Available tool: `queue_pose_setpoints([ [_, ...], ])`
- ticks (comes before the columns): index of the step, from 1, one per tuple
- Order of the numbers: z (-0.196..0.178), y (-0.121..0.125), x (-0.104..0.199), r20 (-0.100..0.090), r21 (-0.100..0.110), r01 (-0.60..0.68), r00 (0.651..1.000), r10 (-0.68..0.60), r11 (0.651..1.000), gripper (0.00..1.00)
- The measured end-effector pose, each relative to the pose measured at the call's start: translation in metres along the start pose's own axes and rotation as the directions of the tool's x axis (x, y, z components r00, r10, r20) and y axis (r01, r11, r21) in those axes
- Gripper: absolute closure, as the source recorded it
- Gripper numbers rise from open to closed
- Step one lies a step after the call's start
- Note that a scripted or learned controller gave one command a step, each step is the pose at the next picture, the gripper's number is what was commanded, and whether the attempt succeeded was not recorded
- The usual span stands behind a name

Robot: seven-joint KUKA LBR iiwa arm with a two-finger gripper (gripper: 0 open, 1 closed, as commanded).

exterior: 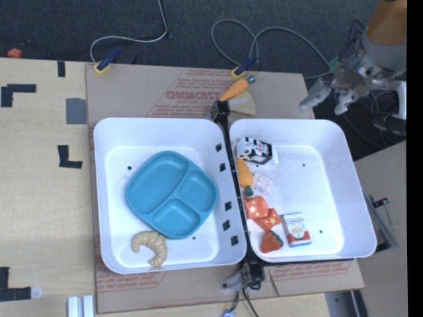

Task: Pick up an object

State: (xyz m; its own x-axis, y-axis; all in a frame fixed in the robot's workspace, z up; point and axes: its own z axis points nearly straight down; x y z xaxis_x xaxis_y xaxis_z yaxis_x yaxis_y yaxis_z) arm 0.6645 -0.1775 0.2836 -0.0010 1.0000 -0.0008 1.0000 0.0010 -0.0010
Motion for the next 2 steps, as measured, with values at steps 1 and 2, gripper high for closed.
queue_pose_setpoints([
  [1, 0.161, -0.010, 0.039, 0.004, -0.013, -0.001, 1.000, 0.001, 1.000, 0.00],
  [2, 0.169, -0.021, 0.052, 0.006, -0.026, -0.002, 1.000, 0.002, 1.000, 0.00],
])
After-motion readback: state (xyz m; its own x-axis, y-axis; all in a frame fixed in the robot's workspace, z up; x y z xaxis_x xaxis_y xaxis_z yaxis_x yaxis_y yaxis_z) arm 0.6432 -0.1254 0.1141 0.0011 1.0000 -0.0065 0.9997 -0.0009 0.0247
